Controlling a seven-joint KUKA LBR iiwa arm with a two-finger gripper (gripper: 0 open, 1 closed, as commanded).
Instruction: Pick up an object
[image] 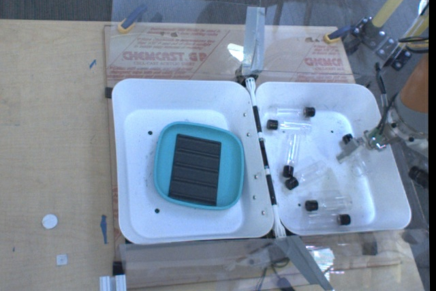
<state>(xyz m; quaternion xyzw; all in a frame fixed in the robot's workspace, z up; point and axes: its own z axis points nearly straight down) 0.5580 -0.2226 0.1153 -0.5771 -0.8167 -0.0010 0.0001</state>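
Note:
Several clear vials with black caps lie scattered in the right bin [381, 211]. One vial [292, 150] lies near the bin's middle, another [291, 125] nearer the back left, and a third [327, 204] towards the front. My gripper [368, 142] hangs low over the right side of this bin, beside a black-capped vial [347, 140] just to its left. Whether it touches that vial is unclear.
The left bin [129, 146] holds a teal tray [163, 177] with a black ridged insert [196, 169]. A metal divider [254, 44] stands behind the two bins. The arm, with its cables, crowds the right edge.

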